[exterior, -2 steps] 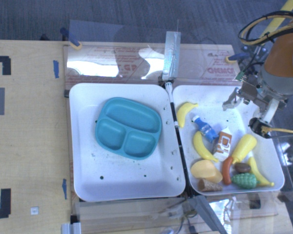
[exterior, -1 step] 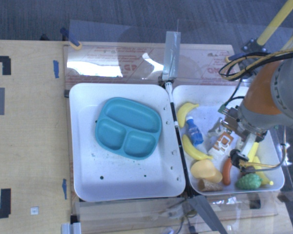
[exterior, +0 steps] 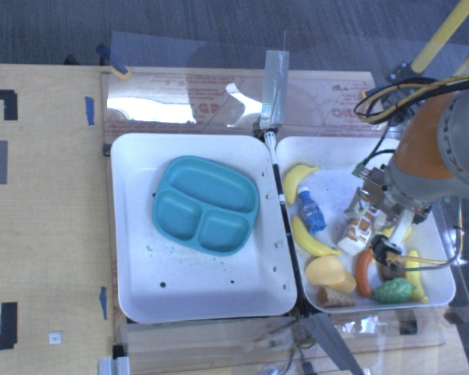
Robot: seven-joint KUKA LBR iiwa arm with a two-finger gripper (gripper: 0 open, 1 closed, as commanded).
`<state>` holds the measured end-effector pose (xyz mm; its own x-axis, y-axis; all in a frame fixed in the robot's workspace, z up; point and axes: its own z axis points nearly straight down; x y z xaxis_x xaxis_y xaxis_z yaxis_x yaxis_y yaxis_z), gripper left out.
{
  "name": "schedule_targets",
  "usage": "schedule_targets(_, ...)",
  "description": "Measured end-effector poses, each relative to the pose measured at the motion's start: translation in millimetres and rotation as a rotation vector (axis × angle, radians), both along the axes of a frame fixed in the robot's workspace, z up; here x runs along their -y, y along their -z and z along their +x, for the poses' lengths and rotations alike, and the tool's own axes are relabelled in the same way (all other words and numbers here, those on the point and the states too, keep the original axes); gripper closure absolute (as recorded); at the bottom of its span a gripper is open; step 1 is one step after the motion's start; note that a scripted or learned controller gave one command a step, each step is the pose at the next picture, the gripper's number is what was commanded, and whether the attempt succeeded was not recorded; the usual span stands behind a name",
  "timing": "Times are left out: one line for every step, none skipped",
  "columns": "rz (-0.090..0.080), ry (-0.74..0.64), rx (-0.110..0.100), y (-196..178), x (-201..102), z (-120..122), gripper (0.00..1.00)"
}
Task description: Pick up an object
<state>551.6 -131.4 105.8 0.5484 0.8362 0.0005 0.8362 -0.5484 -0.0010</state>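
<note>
Nearest the camera, along the front edge of the right bin, toy food lies crowded together: a green piece, an orange-red sausage-like piece, a yellow pear-like piece and a brownish bit just beside it. Any of these could serve as the object to pick, and all sit in this one bin, packed so closely that a clean grasp looks hard.

A little further back, the pincer hangs low over the bin's middle, right at a white carton with orange print. The carton stands tilted, probably propped against its neighbours. Whether the pincer is wide, narrow or gripping the carton, I cannot tell, since the wrist hides that part.

Beside it, a long banana curves along the bin's left wall, with a small blue bottle lying on it, and a second banana behind.

In the left bin, a turquoise divided plate lies alone, flat and well apart from the rest.

Furthest off, the arm's orange band rises at the right, and the desk stretches away left.
</note>
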Motion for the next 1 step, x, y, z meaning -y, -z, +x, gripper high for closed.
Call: schedule_targets(-0.001,-0.243,0.001,-12.9,-27.6,47.6,1.0)
